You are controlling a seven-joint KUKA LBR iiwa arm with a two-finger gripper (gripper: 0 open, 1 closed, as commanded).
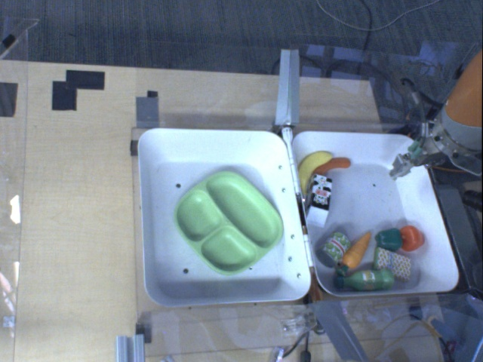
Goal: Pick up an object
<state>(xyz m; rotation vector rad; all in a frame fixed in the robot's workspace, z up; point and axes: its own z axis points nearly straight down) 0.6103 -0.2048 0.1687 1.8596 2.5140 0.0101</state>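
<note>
**Objects untouched in the right bin, gripper poised at its far corner**

Objects for picking lie in the right bin [445, 225], gathered in two groups. At about ten o'clock in that bin a yellow banana [311, 164] lies against the dividing wall, touching an orange-red piece [337, 163] at its upper end, with a small black-and-white carton [321, 192] just below it. Toward six o'clock sits a cluster: a patterned green-and-white item [336, 244], a carrot [357, 250], a green bottle [367, 280] lying on its side, a chequered packet [393, 263], and a green piece [389, 239] touching an orange one [411, 237].

The left bin [158, 202] holds a pale green divided tray [229, 221], lying near its centre.

The gripper [403, 164] hangs at about two o'clock over the right bin, near its rim and well apart from every item. Its fingers are too small and blurred to read, so I cannot tell how they stand; nothing is seen between them.

As a judgement, the task is at its start: no object is lifted and each rests on the bin floor. Choosing a target, descending, closing and raising are all left to do.

The carton bears dark markings, but no lettering or brand on it or the packet can be read.
</note>
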